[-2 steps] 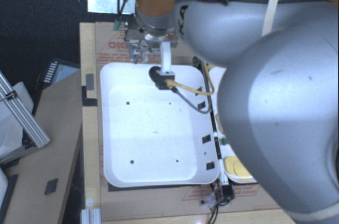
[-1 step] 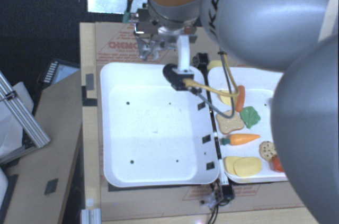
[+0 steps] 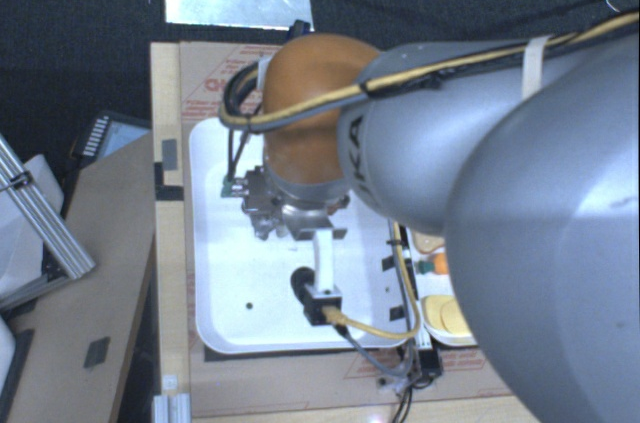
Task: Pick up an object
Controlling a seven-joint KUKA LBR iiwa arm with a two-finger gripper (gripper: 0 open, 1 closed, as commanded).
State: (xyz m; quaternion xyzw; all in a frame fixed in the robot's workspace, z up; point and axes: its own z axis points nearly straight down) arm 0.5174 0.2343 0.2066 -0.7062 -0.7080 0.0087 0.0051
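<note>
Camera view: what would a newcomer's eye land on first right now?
The huge grey arm, which sweeps in from the right and covers much of the frame. Next its orange band, hanging over the left white bin at centre. Just right of that bin, a pale yellow thing and a small orange one peek out from under the arm.

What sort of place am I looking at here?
Probably a robotics lab bench: a grey robot arm with an orange band reaches over a shallow white plastic bin, with a silver aluminium frame rail alongside.
</note>
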